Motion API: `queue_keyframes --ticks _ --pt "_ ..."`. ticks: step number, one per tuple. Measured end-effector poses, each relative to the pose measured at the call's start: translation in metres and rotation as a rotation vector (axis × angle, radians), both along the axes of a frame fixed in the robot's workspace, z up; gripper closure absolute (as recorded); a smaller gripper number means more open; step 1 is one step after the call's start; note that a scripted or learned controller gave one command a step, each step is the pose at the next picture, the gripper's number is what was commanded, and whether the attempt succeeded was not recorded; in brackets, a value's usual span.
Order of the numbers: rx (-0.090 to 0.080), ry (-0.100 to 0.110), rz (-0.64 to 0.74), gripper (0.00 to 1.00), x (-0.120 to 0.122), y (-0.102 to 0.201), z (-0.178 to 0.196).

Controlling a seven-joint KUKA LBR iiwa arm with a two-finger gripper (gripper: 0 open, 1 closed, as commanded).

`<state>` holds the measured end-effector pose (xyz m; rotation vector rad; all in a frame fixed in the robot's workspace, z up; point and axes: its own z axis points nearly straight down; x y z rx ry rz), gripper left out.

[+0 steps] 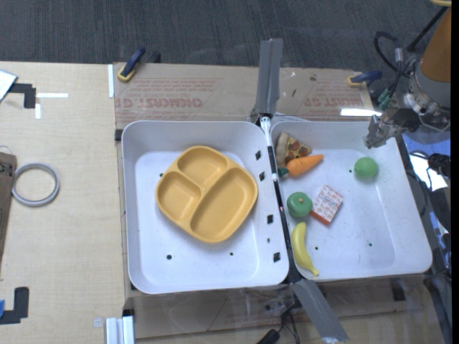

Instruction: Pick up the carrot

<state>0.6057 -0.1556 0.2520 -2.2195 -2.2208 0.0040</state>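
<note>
The jaws (pixel 374 136) (I cannot tell if open) might bump the pizza slice (pixel 292 147) touching the carrot (pixel 304 164).

- A dark grey carpet (pixel 179 13) covers the floor beyond the bench.
- The bench (pixel 64 264) has a pale wooden top.
- A sheet of brown cardboard (pixel 193 95) with red print lies across its far part.
- A blue clamp (pixel 131 63) grips the cardboard's far left corner.
- A roll of tape (pixel 34 184) lies near the left edge.
- Lighting is even, with soft shadows.
</note>
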Motion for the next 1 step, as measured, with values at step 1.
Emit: queue_keyframes --ticks 1 --pt "-0.002 -0.002 -0.187 0.00 -0.0207 -0.0048 0.1214"
